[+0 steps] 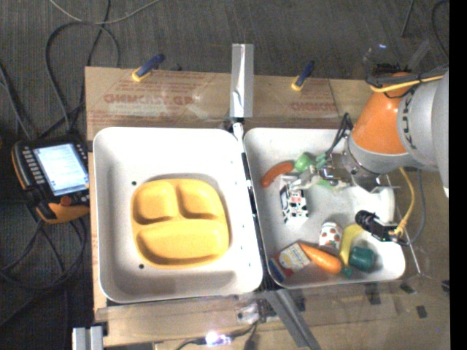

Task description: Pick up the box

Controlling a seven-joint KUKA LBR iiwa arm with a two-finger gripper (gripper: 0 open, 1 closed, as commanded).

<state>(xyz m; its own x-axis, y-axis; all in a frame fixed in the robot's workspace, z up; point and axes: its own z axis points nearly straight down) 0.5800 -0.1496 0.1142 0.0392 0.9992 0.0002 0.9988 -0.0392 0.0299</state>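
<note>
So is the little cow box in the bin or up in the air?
In the bin. The cow box lies on the right bin floor, below the gripper.

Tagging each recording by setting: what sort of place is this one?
Probably a robotics lab bench: two shallow white bins clamped on cardboard, a grey arm with an orange band over plastic toy food, a handheld controller with a lit screen beside loose cables.

Box point(295, 203) — small carton, white with black cow-like patches, lying tilted in the right bin's point(267, 228) upper-left area — just below the sausage point(276, 172).
</note>
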